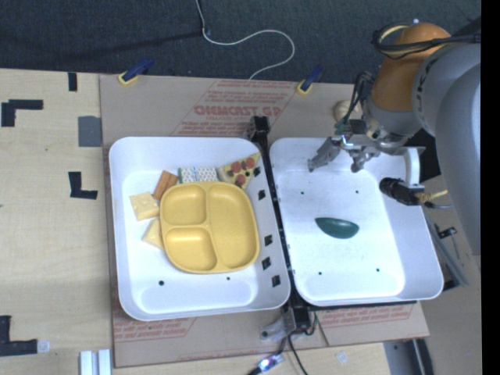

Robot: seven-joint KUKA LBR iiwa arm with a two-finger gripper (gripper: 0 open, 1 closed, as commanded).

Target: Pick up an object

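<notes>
Yellow plate [209, 226] over half-hidden snacks [146, 206]

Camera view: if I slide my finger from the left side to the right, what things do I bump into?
Left white bin → small tan square → yellow divided plate → right white bin → dark green object → gripper → grey robot arm.

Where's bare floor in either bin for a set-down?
Right bin: mostly bare, with open floor all around the dark green object; the gripper hangs over its far edge. Left bin: crowded by the yellow divided plate and small pieces behind and left of it; only the near strip is bare.
</notes>
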